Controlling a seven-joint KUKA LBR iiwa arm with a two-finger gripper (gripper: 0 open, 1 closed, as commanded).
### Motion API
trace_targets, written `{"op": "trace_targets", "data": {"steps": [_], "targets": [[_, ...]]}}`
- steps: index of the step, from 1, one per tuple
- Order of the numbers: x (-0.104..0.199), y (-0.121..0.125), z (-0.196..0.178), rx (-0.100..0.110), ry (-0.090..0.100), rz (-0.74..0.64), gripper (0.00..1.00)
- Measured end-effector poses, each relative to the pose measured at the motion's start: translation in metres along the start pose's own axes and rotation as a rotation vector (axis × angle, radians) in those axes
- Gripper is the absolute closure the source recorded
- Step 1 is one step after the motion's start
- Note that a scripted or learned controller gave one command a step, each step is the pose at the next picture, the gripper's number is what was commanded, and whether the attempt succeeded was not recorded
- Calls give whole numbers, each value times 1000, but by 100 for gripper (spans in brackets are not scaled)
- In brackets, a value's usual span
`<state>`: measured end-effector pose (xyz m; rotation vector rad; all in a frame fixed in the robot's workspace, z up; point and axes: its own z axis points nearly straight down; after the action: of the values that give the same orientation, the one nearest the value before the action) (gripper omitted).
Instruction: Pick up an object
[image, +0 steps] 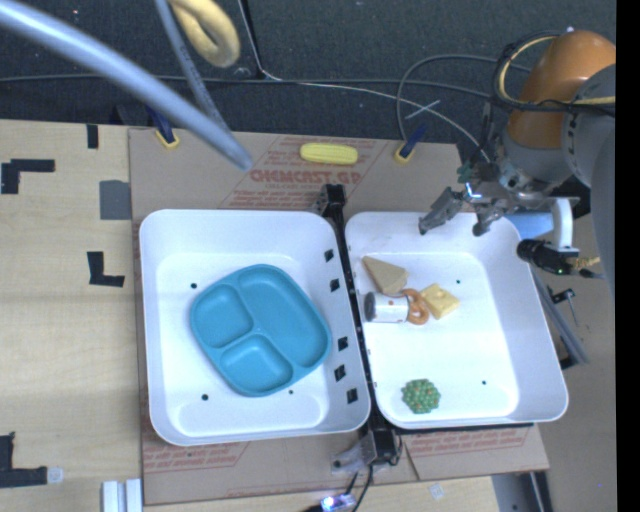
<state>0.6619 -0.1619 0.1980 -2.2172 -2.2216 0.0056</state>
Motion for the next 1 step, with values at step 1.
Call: {"op": "trace_targets", "data": {"steps": [1], "targets": [[-2, -5, 45, 1, 0, 1, 0]]}}
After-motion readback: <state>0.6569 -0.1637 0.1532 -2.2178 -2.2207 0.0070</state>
